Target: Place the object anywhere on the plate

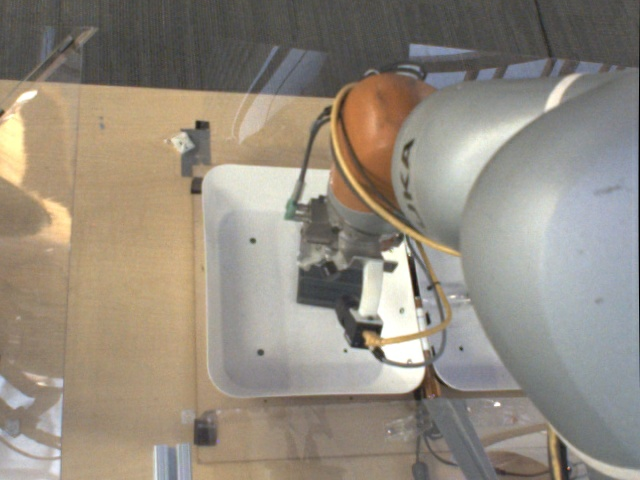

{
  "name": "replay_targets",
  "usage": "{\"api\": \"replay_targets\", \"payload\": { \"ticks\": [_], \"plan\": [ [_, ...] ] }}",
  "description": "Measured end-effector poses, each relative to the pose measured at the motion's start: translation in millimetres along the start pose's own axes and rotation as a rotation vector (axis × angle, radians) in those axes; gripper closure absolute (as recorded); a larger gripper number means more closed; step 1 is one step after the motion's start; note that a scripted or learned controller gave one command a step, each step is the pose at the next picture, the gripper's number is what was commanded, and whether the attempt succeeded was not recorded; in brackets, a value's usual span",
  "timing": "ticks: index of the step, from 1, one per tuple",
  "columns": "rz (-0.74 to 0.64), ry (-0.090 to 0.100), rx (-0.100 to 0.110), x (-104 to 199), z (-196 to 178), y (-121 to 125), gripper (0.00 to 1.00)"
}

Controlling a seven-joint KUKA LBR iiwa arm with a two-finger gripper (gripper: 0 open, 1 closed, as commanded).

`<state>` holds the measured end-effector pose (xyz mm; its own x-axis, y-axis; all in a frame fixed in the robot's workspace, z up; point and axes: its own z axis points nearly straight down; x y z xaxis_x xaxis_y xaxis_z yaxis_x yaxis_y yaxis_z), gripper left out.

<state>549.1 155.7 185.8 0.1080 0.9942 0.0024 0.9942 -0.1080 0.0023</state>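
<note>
The tool (335, 283), a dark two-finger assembly under the grey arm's (520, 248) orange band (375, 133), hangs low over the shallow white left bin (235, 298), reaching down toward the bin's floor. Whether it is parted or closed I cannot tell (the wrist and its cabling hide the tips), nor can I tell if anything is caught in it. The object to be placed and the plate cannot be picked out either; they may lie under the arm's bulk or in the second white bin (465, 363), of which just a corner peeks out beside the first. The light wooden surface (120, 268) around the bins carries small black fixtures. As I judge it, doing this step well means descending straight, keeping the yellow cable (420, 336) free of the bin wall, and confirming a real grip before any lift toward the plate.
</note>
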Motion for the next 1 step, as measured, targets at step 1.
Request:
{"api": "replay_targets", "payload": {
  "ticks": [1],
  "plan": [
    [0.099, -0.002, 0.0, 68.0, -18.3, 73.8, 1.0]
  ]
}}
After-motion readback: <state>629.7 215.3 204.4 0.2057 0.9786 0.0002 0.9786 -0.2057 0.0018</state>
